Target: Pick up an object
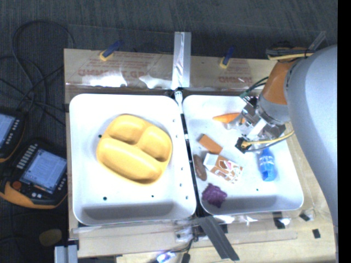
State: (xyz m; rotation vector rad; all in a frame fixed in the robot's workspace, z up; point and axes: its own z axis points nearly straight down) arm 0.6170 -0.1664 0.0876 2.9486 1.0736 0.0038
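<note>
Our claw (pixel 245 120) hangs low in the right white bin (pixel 285 199), and we cannot tell whether it is released or clenched. Just beside it, to the left, lies a small orange tapered piece (pixel 226 117), the nearest candidate. Further out sit an orange-brown block (pixel 210 143), a white printed carton (pixel 223 166), a blue plastic bottle (pixel 266 165) and a purple crumpled lump (pixel 214 194). We judge the pick not yet made: everything lies on the bin floor, so grasping and lifting are left.
</note>
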